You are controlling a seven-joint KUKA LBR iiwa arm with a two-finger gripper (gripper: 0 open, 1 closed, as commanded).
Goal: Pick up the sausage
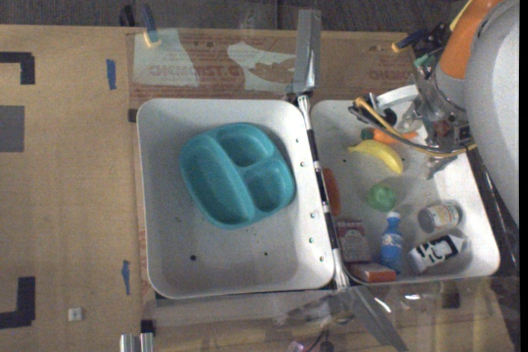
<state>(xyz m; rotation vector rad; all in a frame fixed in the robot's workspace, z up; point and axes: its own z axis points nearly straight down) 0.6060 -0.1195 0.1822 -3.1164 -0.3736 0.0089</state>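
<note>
From where I stand the grey arm [495, 53] comes in from the three o'clock side, its orange band [462, 41] showing above the wrist, and hangs over the upper part of the right bin [487, 247]. The claw [433, 136] sits in a tangle of yellow cable and metal near the bin's one o'clock corner; I cannot tell how it stands, and I see nothing gripped in it.

The sausage [331, 190], a reddish-orange length, lies at about nine o'clock in the right bin, pressed along the wall next to the divider between the two bins. It is well apart from the claw.

Just below the wrist, at twelve o'clock in the bin, a carrot [388, 136] lies close above a yellow banana [378, 154]. A small green round thing [381, 195] rests near the middle. Toward six o'clock stand a red and white carton [354, 239], a blue bottle [391, 239] and a flat orange packet [375, 272] at the front edge. At about four o'clock a tin can [439, 217] lies on its side, with a black and white object [437, 251] just below it.

The left bin [165, 260] holds a teal divided plate [237, 174], sitting a little toward twelve o'clock of centre.
</note>
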